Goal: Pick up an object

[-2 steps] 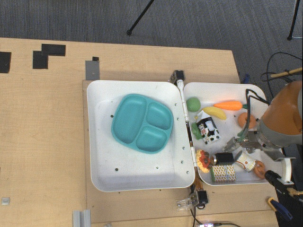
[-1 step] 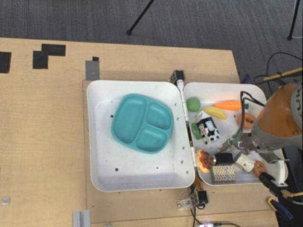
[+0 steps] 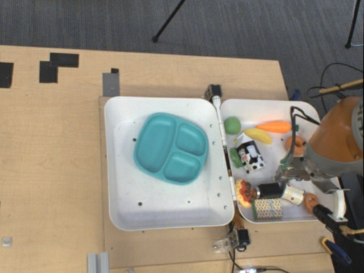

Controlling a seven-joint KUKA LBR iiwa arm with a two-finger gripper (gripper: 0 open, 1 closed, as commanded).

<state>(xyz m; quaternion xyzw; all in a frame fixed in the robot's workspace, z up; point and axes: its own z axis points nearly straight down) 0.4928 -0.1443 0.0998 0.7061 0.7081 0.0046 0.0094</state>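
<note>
From my remote station: a teal plate [image 3: 170,148] lies in the left bin [image 3: 122,209], its long axis running upper left to lower right. In the right bin [image 3: 267,106] a carrot [image 3: 274,127] points left, lengthwise across. I cannot tell the tool's [image 3: 282,174] opening as it hangs over the clutter. Light wooden surface [image 3: 51,169]; grey carpet [image 3: 85,10] beyond.

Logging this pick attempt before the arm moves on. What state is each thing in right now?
Teal divided plate: flat in the left bin, compartments bare.
Carrot: lying on its side at the right bin's far end.
Banana: lying beside the carrot.
Green ball: resting near the divider.
Black-and-white toy: lying mid-bin.
Gripper: low over the right bin.
</note>
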